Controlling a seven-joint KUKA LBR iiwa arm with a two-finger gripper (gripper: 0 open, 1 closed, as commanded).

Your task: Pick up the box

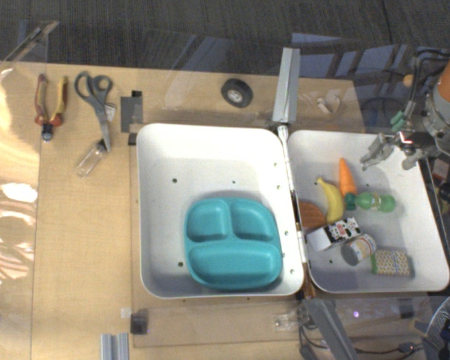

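The box (pixel 336 232), a small carton printed in black, white and red, lies on its side near the front left of the right bin (pixel 427 272). It sits between a banana (pixel 331 198) and a grey can (pixel 358 248). My gripper (pixel 392 156) hovers over the bin's back right area, well behind and to the right of the box. Its fingers (pixel 374 154) are spread open with nothing between them.
An orange carrot (pixel 346 177), a green bottle (pixel 372 202), a brown round item (pixel 312 214) and a patterned block (pixel 391 262) share the right bin. A teal divided tray (pixel 232 243) lies in the left bin (pixel 161 201). Scissors (pixel 96 96), pliers (pixel 49 103) and a tape roll (pixel 237 92) rest on the bench.
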